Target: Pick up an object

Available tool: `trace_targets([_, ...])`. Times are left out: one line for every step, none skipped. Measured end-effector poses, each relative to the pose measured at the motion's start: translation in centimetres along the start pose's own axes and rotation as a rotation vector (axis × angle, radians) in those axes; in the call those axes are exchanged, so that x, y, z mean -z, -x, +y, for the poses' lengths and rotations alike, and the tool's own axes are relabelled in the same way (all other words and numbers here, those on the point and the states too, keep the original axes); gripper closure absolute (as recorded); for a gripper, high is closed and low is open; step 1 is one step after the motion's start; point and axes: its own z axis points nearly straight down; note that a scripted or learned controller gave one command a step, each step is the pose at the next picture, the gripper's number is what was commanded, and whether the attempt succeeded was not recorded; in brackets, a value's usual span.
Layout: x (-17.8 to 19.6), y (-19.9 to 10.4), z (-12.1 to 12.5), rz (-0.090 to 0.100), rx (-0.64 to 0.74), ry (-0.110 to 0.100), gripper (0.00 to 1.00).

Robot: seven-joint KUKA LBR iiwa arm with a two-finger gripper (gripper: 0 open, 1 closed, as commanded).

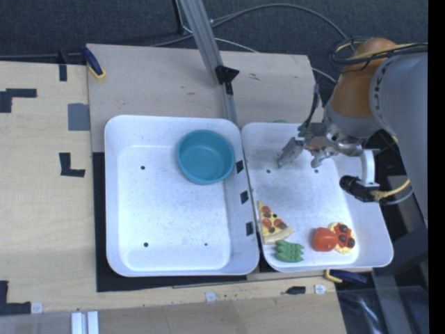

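I see my arm (389, 96) reaching in from the right, wrist bent down over the right bin's (306, 193) far edge, the gripper (302, 155) spread open and holding nothing. The pizza slice (271, 223), green toy (289, 251) and tomato (325, 239) lie along that bin's near edge, and a blue bowl (205, 156) sits at the left bin's (139, 207) far right corner.

Grey arm (396, 110) reaching in from the right edge, orange band at upper right.
Wrist bent down and leftward toward centre-right of the frame; gripper (300, 156) pointing left and down, two fingers (285, 155) spread apart, nothing between them.
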Motion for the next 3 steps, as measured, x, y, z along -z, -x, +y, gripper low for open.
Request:
trace_targets([-5.2,-0.1,-0.1,0.0,0.0,0.001,0.0])
trace_targets([-4.0,0.0,0.0,-0.001,0.0,0.004,1.0])
trace_targets([0.3,-0.5,-0.1,-0.001,0.0,0.007,1.0])
